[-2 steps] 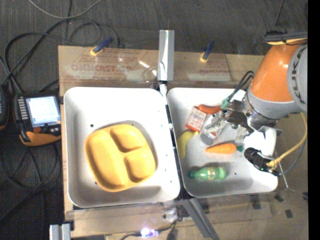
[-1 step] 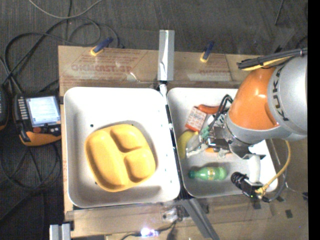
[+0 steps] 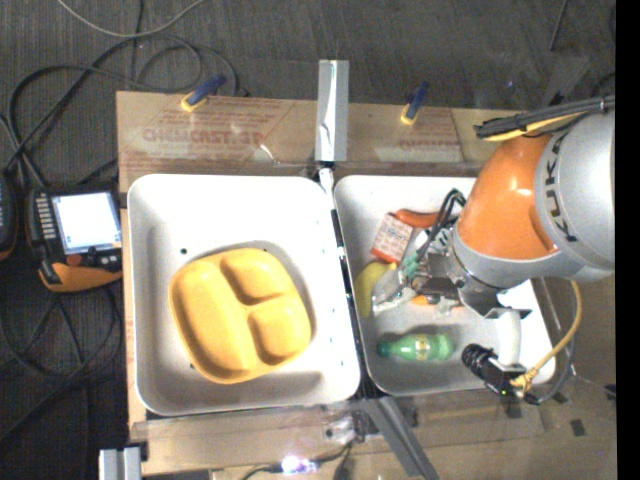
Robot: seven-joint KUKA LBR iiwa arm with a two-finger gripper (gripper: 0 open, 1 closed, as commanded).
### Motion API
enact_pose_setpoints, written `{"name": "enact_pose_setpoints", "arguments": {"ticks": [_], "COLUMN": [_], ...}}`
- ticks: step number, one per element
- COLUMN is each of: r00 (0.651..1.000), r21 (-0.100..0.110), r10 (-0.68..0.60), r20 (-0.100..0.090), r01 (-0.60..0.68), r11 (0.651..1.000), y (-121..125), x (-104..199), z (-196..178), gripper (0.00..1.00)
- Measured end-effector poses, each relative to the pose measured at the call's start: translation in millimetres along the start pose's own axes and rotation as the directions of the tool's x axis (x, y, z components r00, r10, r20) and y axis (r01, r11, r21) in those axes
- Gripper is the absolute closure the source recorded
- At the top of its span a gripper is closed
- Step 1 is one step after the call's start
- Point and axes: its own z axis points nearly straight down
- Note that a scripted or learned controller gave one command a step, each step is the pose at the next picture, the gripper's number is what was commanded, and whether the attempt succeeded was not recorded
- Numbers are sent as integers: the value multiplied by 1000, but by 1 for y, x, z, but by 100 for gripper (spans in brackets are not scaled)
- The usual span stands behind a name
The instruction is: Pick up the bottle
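The green bottle [image 3: 416,347] lies on its side on the floor of the right bin [image 3: 352,268], near the front wall, just below and slightly ahead of the gripper [image 3: 400,290]. The arm's wrist hangs over the bin's middle, and I cannot tell whether the jaws are released or clenched; nothing is visibly between them. Beyond the jaws sit an orange-red packet [image 3: 392,235] and a yellow item [image 3: 370,280]. The left bin [image 3: 145,268] holds a yellow divided tray [image 3: 240,313], well apart. The bottle is likely not yet grasped.
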Motion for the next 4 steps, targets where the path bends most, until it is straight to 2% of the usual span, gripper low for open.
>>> {"name": "enact_pose_setpoints", "arguments": {"ticks": [1, 2, 3, 4], "r00": [999, 982, 982, 981], "r21": [-2, -4, -4, 3], "r10": [37, 190, 191, 193], "r20": [3, 5, 5, 12], "r01": [-37, -190, -190, -193], "r11": [999, 982, 982, 981], "y": [-6, -7, -7, -7], "x": [72, 85, 85, 85], "z": [-57, -101, -101, -107], "gripper": [0, 0, 0, 100]}}
